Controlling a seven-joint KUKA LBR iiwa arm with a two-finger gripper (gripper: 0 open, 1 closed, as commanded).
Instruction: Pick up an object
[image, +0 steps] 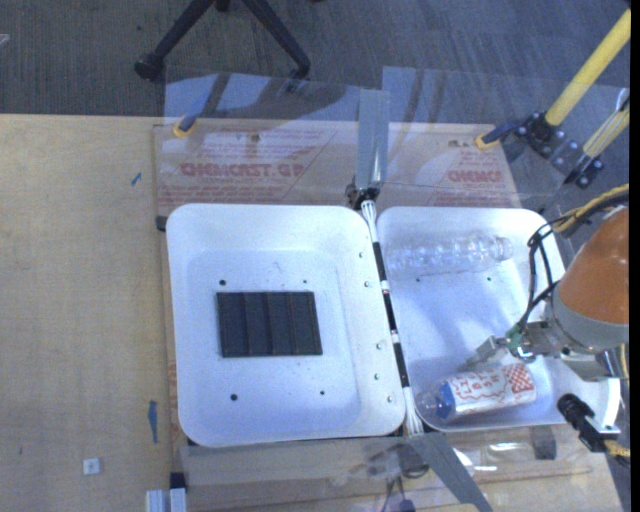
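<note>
**Now: claw low over the labelled bottle in the right bin**

You have the claw (492, 350) down in the right bin (440, 225), at the end of the grey arm with the orange band (600, 275) reaching in from the right. Its tip is small and partly blurred here, so you cannot tell whether it is released or clenched, and nothing is visibly caught in it.

Just below the tip lies the nearest target: a clear plastic bottle with a red-and-white label (487, 390), on its side near the front wall of the bin, blue cap pointing left. A second clear bottle (450, 252), with no label, lies on its side near the back wall, well apart from the claw. In the left bin (190, 300) a dark ribbed rectangular pad (269, 323) lies flat in the middle, far from the arm.

For a good grasp, you probably want to centre over the labelled bottle's body and close across its width, not along its length. A round bottle lying down will likely roll, and the front wall leaves little room there, so a slow, square descent looks safest.
</note>
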